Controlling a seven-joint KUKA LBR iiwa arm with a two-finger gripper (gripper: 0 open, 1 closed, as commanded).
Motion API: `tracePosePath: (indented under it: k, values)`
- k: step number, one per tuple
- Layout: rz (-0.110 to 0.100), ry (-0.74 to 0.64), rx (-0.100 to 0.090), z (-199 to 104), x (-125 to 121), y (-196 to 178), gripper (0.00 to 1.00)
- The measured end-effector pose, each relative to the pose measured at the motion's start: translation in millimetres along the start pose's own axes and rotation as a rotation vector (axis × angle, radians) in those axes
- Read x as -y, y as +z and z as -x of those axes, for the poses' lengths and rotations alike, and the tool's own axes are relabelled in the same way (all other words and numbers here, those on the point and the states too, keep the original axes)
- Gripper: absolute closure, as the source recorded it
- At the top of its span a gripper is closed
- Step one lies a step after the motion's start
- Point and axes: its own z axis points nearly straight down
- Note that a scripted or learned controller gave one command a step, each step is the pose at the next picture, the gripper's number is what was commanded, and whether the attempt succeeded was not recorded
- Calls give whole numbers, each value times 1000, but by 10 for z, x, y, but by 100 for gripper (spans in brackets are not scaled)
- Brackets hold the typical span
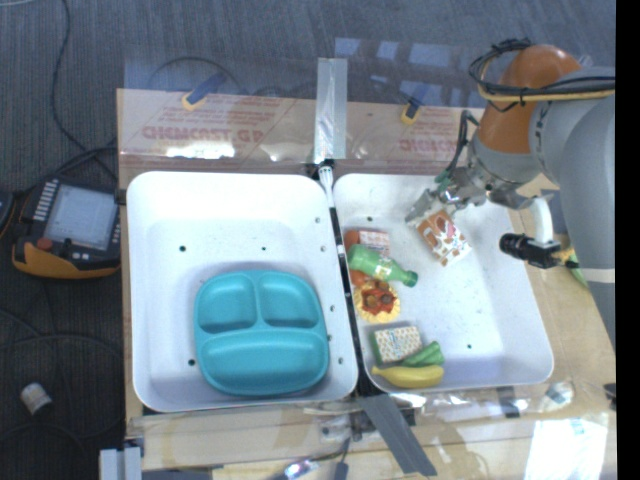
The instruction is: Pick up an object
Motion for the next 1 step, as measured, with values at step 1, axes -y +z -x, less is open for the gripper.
tracePosePath:
  k: [1]
  values:
    - [-1,167,1,-7,380,-926,100]
